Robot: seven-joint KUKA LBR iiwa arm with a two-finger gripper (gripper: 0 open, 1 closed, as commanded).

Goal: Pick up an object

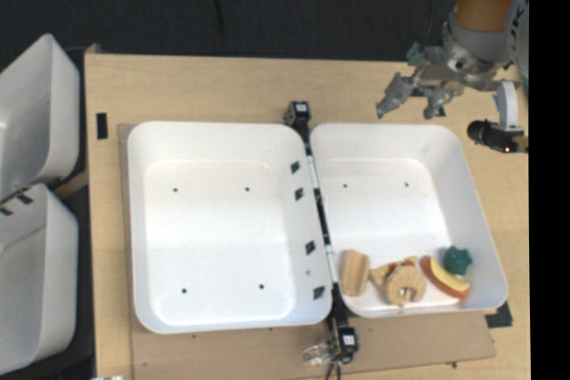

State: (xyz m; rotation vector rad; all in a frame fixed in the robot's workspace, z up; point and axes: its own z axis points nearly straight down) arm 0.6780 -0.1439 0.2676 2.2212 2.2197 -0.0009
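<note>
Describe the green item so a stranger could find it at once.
Take the right bin and follow its near wall to the right-hand corner, where small items lie in a row. The green item is last, touching a red-edged slice; it alone is green among tan neighbours.

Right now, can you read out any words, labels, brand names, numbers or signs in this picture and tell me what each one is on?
None can be read.
Left bin: plain white, small dark dots, no print.
Right bin: the same.
Black clips along the join between the bins: no legible marking.
Arm and gripper: no label legible.
</note>
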